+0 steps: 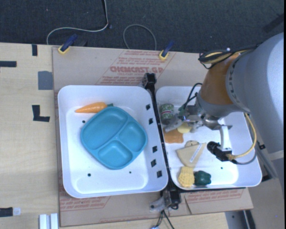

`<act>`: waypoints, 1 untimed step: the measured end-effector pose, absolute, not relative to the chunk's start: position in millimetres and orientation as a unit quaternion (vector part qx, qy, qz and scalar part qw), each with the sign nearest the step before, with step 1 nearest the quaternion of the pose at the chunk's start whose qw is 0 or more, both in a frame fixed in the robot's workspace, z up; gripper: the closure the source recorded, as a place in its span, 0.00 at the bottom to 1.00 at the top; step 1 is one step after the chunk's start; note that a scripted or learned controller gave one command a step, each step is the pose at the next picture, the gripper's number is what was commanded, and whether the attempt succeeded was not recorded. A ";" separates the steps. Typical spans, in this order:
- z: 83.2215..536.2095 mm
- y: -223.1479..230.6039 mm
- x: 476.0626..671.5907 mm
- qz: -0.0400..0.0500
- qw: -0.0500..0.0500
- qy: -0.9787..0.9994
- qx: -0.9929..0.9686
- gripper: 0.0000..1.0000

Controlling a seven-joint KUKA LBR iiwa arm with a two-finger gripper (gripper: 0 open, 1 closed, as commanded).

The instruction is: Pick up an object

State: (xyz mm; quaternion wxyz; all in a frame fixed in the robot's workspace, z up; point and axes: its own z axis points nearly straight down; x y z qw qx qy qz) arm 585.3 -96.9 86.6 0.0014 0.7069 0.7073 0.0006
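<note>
My gripper (187, 119) is low in the right bin (245, 175), at its upper left part, under the grey arm with the orange band (218, 86). Just below it lies a pale yellow piece (183, 128), and an orange-brown piece (173, 137) sits below that. A small green-labelled can (167, 111) stands to the gripper's left, by the bin divider. Further down the bin lie a beige wedge (189, 154), a yellow corn cob (186, 176) and a green broccoli-like toy (202, 178). The gripper's underside is hidden by the wrist.
The left bin (69, 175) holds a blue divided plate (114, 137) and an orange carrot (91, 108) near its top left. A black cable end (218, 151) with a yellow lead hangs over the right bin. Cardboard lies under both bins.
</note>
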 end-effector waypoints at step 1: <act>99.4 -102.0 586.0 0.000 0.008 0.706 0.708 1.00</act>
